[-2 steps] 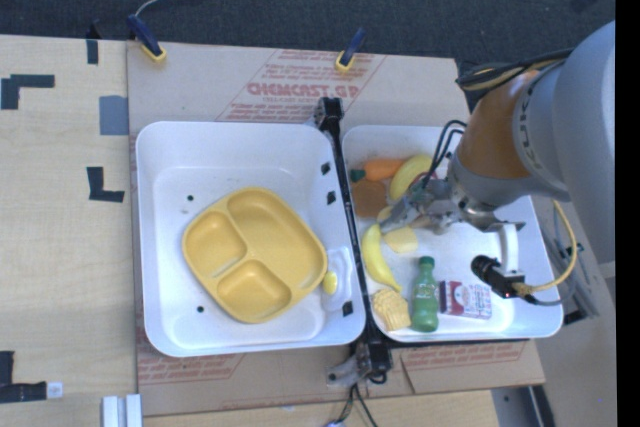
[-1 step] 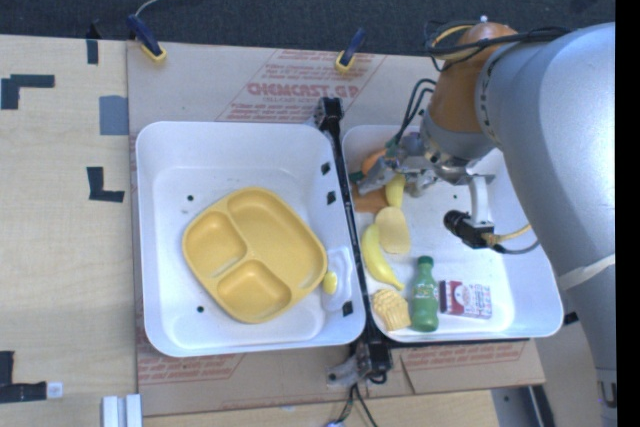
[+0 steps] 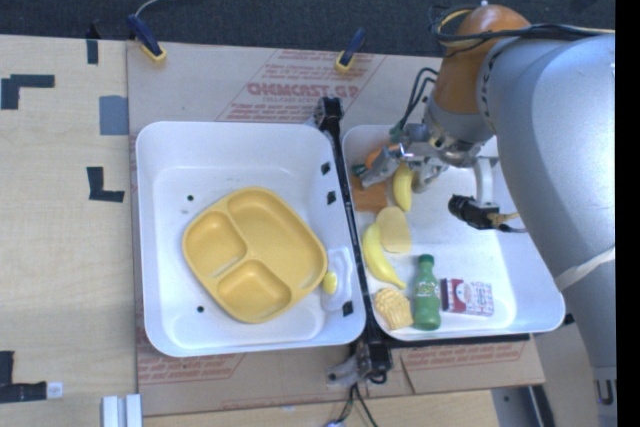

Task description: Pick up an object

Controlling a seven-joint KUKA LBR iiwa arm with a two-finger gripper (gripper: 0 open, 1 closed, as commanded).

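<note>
two white bins [image 3: 160,215] on cardboard. gripper [image 3: 402,177] low in the right one, seemingly clamped on a yellow piece [image 3: 402,190]. lifting remains.

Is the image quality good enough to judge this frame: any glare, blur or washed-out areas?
Camera view: lighting is bright and even, with soft shadows; the shallow white left bin is near overexposed, its walls hard to read; the big grey arm is soft and out of focus; the pincer and the small yellow item beside it are too coarse to read.
</note>
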